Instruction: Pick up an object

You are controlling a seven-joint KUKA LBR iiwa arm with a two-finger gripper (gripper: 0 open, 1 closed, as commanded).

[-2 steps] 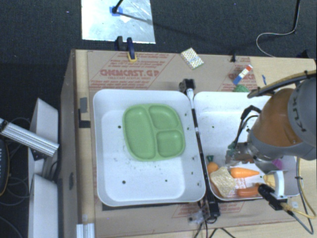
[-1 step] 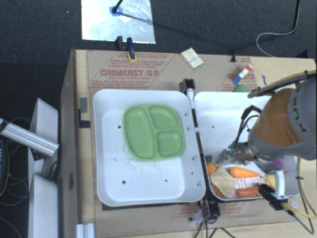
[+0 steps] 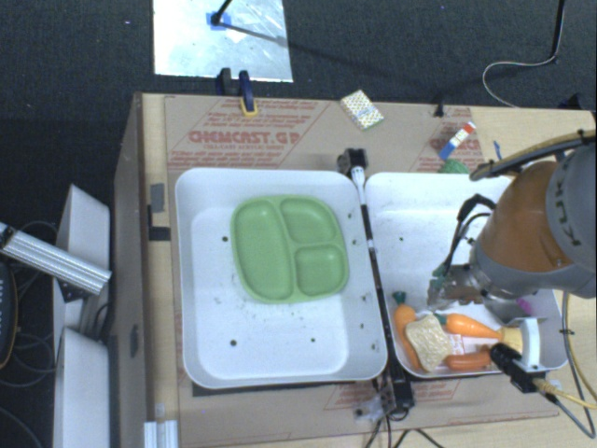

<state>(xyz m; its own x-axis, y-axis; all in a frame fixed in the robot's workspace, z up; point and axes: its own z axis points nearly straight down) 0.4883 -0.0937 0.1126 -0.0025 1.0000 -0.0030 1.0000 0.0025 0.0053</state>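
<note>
While pincer (image 3: 454, 290) hangs over carrot (image 3: 472, 325), green tray (image 3: 287, 248) apart

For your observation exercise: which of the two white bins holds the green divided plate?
The left bin; the green plate lies in it, while the right bin holds small toy foods.

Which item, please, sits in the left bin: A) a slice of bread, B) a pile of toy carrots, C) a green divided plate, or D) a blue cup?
C: the green divided plate lies in the middle of the left bin, while the carrots are in the right bin.
</note>
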